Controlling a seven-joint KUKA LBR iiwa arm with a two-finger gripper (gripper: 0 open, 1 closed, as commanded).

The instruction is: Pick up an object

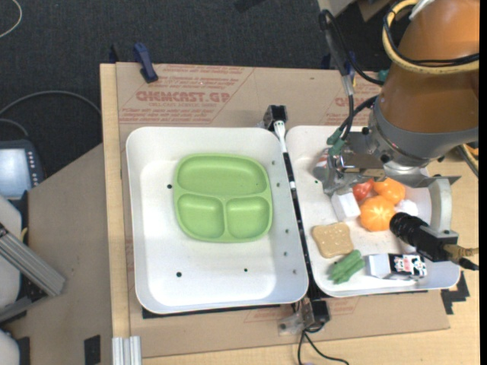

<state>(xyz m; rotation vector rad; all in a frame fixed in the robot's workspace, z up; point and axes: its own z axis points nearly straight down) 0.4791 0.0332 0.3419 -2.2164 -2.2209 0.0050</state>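
Orange arm (pixel 437 59) topmost, over rt bin (pixel 304 139); hand (pixel 338 175) grip state unclear. Cardboard bench (pixel 198 90), dark carpet (pixel 61 36).

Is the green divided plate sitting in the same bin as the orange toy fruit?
No, the green divided plate lies in the left white bin, while the orange toy fruit is in the right white bin.

The arm (pixel 430 74) is a thick rounded column, its upper segment a glossy orange band (pixel 441 25) that sits on a smooth grey collar (pixel 422 131) with a paler silver ring at its lower edge. Black cables and one pale yellowish cable (pixel 396 21) loop along its side, and thin black wires run down to the metal wrist hardware. The gripper (pixel 338 169) is bare grey metal with small green and red fittings on its mount.
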